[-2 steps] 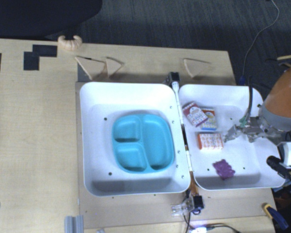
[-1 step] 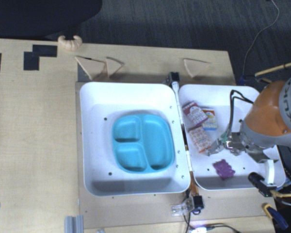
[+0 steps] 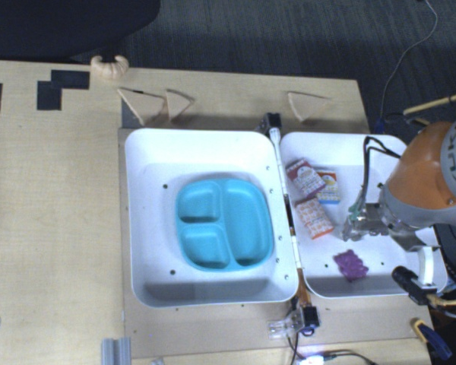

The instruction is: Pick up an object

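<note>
Over right bin (image 3: 380, 144), gripper (image 3: 354, 228) low beside purple object (image 3: 351, 265).

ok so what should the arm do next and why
Probably lower the gripper toward the purple object just below it in the right bin and try a grasp there. Nothing shows between its fingers yet, and that piece lies apart from the packets further left, so it looks like the easier pick.

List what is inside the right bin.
The right bin holds two red-and-white packets and, a blue-edged item and a purple object. The gripper and arm cover its right side.
</note>
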Controlling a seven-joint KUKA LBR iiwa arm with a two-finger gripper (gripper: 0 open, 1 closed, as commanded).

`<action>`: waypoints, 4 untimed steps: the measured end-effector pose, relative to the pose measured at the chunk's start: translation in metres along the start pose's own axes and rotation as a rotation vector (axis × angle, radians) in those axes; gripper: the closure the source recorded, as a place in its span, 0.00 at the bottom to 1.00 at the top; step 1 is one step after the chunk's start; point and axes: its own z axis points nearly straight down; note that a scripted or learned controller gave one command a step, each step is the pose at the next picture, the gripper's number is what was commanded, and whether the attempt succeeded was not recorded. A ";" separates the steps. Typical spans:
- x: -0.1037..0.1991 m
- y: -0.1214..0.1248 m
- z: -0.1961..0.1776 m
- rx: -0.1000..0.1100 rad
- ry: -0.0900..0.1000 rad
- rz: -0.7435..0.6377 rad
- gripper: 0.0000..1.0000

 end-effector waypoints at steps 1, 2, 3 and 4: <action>-0.069 0.061 -0.060 0.010 0.002 0.000 1.00; -0.052 0.160 -0.080 0.009 0.003 -0.002 1.00; -0.053 0.160 -0.080 0.010 0.002 -0.001 0.00; 0.004 0.163 0.002 0.014 0.005 -0.003 0.00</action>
